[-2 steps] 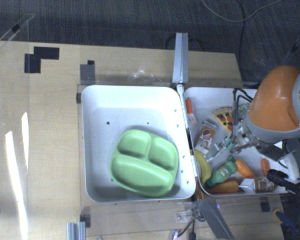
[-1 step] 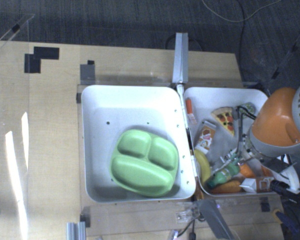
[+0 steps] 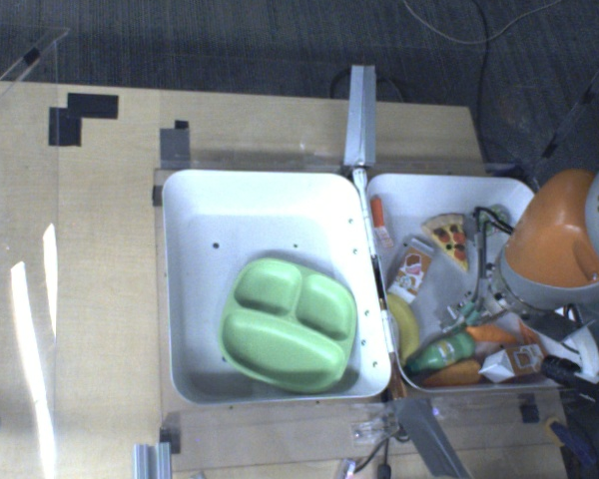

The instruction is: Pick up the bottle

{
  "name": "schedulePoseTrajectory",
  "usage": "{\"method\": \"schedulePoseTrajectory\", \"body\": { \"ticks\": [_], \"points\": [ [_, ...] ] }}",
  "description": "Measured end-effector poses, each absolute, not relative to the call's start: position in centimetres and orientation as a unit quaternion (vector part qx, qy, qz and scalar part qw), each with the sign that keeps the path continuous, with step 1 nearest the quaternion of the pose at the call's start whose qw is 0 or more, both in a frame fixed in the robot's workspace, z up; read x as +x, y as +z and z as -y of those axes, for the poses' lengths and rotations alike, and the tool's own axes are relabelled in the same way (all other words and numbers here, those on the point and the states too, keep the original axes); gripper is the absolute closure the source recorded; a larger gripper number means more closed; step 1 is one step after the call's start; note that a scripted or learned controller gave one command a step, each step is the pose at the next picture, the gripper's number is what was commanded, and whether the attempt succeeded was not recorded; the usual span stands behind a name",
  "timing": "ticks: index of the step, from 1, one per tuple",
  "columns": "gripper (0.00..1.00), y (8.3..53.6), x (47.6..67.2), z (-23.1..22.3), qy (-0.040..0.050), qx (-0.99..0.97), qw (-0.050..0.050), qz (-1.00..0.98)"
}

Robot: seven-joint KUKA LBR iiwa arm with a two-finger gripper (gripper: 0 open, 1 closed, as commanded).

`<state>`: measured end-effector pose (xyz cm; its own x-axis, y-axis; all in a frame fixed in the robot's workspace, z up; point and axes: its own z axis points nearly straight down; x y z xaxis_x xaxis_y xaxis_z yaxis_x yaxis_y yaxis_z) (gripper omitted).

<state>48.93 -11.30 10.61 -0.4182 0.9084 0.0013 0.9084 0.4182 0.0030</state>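
Your gripper (image 3: 471, 312) hangs low over the right bin (image 3: 449, 186), under the grey wrist and the orange band (image 3: 549, 238), just above the clutter at the bin's near side. You cannot tell from this slanted view how it is set or whether anything is caught in it; the wrist hides most of it, and only dark, thin parts show beside a small green piece.

The bottle (image 3: 441, 350), green with a dark end, lies on its side near the front wall of the right bin, just below and to the left of the gripper. It rests against an orange carrot-like piece (image 3: 451, 373) in front of it, with a banana (image 3: 404, 327) just beside it on the left. Further back in the same bin you see a small carton (image 3: 409, 270), a pizza-slice toy (image 3: 447, 238) and a slim red-tipped stick (image 3: 378, 220) along the left wall. A white and brown packet (image 3: 509, 363) lies at the front right.

The left bin (image 3: 210, 218) holds a green divided tray (image 3: 290, 322), turned slightly, near its front right corner.

Both bins sit on a pale wooden worktop (image 3: 100, 287) with black tape marks (image 3: 80, 116) at the far left. Beyond it lies dark carpet (image 3: 230, 18) with a thin cable (image 3: 479, 18) looping across.
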Motion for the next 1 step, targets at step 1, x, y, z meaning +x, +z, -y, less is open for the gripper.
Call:
{"method": "schedulePoseTrajectory", "body": {
  "ticks": [1],
  "points": [
    [1.00, 18.33, 48.83, 1.12, 0.0008, 0.486, 0.001, -0.874]
  ]
}}
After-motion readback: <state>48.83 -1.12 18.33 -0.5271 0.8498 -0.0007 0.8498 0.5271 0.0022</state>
